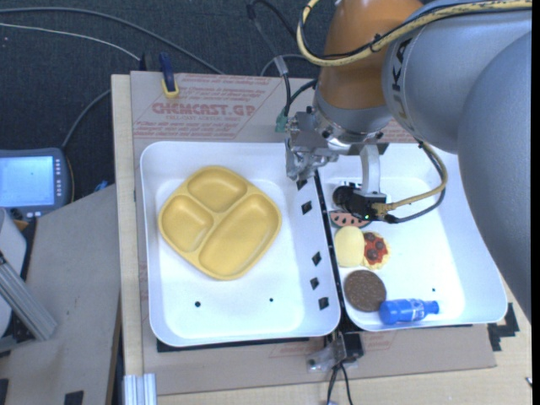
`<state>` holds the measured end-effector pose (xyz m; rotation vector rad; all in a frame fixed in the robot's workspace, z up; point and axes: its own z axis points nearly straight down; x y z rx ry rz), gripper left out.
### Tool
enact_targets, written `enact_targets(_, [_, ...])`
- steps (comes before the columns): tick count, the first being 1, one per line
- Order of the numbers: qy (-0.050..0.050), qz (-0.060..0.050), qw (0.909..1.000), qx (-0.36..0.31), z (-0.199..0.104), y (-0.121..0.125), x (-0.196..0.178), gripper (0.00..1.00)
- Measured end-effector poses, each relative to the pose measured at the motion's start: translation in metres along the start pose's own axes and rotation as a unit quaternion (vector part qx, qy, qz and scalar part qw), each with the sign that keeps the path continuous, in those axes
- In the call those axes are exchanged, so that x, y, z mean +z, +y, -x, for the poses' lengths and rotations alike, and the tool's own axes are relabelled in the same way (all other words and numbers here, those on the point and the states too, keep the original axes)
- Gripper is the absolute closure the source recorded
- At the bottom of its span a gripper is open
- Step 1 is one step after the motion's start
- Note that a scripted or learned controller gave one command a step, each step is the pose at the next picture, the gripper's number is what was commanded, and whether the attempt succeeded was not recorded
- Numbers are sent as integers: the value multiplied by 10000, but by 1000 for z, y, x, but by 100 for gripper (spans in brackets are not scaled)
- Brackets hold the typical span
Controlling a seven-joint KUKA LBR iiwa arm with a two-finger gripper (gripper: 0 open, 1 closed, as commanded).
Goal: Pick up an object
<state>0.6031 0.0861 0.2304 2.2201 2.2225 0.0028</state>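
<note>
Nearest in the right-hand shallow white bin [443, 226], a small blue plastic bottle [409, 310] is lying on its side against the near wall. A flat, round, dark brown disc [365, 288] is sitting just beside it to the left. A little farther in, a pale yellow egg-shaped piece [349, 245] is resting with a small red and orange piece [375, 249] pressed against its right side. Beyond them a pinkish-brown flat piece [343, 218] is lying close to the bin's left wall. All of these are crowding the left side of that bin, and any of them could serve as the thing to pick up.

In the left-hand white bin [240, 315], a yellow plastic plate with three compartments [219, 220] is lying alone in the middle. Both bins are sitting on a pale brown tabletop [211, 99] with red print on it.

Farthest back, the hand [301, 167] is hanging over the far end of the ridge where the two bins meet. Nothing is showing in its grasp, and I cannot tell whether it is spread or pressed together.

By my judgement the task is sitting at the approach step, with nothing lifted yet. The next move is calling for a shift right and nearward over one chosen item. After that comes a straight descent that avoids nudging its close neighbours. The bottle, lying at the edge of the cluster, is looking the easiest to reach.
</note>
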Motion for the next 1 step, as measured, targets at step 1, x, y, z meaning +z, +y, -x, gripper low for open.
enact_targets(1, [-1,-6,10000,5,0,0,1,0])
